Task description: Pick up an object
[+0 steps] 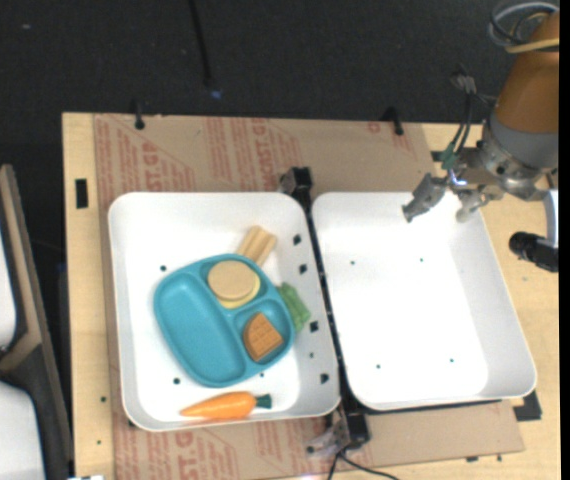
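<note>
The tool [443, 198] hangs over the far edge of the right shallow white bin [420, 368], its two fingers spread apart and gripping nothing. In the left white bin [130, 238] lie a blue plastic divided tray [200, 333], a round tan biscuit [234, 280], and an orange toy carrot [220, 405].

Both bins [135, 268] are white. The divided tray [195, 338] is turquoise blue, holding tan and brown pieces. The carrot [220, 405] is orange with a green top. The desk [215, 148] is pale tan with red printed lettering.
</note>
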You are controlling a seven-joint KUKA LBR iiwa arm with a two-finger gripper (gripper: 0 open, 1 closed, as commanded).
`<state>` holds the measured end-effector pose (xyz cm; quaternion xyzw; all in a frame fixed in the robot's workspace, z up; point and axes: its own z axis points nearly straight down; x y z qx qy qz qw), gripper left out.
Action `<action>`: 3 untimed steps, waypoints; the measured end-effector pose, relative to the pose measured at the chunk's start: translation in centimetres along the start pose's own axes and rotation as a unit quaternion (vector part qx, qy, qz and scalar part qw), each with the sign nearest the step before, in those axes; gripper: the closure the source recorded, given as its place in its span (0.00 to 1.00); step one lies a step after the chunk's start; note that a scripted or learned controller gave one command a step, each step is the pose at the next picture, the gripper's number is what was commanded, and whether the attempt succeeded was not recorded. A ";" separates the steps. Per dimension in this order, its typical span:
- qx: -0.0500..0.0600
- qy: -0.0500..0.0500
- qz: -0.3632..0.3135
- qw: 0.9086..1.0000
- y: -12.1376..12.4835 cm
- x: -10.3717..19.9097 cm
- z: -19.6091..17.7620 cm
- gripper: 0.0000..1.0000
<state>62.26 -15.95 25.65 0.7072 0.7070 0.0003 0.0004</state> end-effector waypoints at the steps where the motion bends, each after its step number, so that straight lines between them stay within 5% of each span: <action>1: 0.002 0.000 0.001 1.000 0.7 -2.6 4.2 0.00; 2: 0.000 -0.001 0.001 1.000 -0.6 -6.1 4.3 0.00; 3: 0.002 0.000 -0.001 1.000 6.6 -6.8 7.8 0.00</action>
